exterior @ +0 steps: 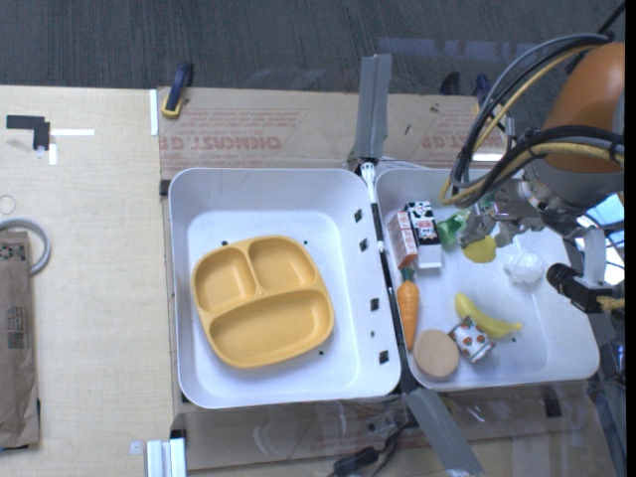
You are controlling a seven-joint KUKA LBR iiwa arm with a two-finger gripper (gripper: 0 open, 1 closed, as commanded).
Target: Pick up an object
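A: Where does the tool (484, 229) sit, and what is it doing?

B: It hangs low over the far part of the right bin (571, 366), the arm coming in from the side with its cables looped above. Whether it is clenched or released I cannot tell; the wrist hides that. A small yellow ball (481, 250) lies right under it, with a green piece (450, 229) just beside, so I judge one of those is the target.

A: And around it?

B: Just beside the tool, toward the divider, two little cartons (412, 237) lie side by side, and a carrot (407, 309) lies lengthwise along the divider wall below them. Nearer the front edge are a banana (486, 316), a spotted cube (473, 342) and a round tan disc (435, 354), bunched close. A white crumpled lump (523, 264) sits on the arm's side.

A: Room to move?

B: Tight, I'd say. The ball has neighbours on two sides and the bin's far wall is near. The open floor lies between the ball and the banana. The left bin (189, 296), well apart, carries a yellow divided plate (262, 299) with bare white floor round it.
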